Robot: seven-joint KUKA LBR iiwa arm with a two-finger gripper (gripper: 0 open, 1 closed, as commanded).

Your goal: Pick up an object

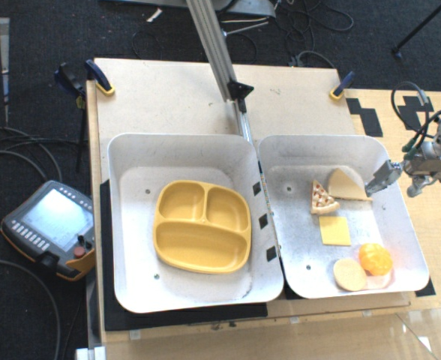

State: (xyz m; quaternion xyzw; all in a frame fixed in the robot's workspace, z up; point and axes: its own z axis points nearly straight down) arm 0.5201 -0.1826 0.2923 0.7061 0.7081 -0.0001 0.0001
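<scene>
The jaws (pixel 399 177) hang wide open and hold nothing, right beside the tan wedge (pixel 346 186) in the right bin (pixel 295 152), which looks small, light and stiff, so grabbing it across its thin sides seems best.

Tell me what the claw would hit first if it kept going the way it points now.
Probably the tan wedge-shaped piece in the right bin. The claw sits at that bin's right rim, angled toward it. Its height above the bin is unclear from this slanted view.
</scene>
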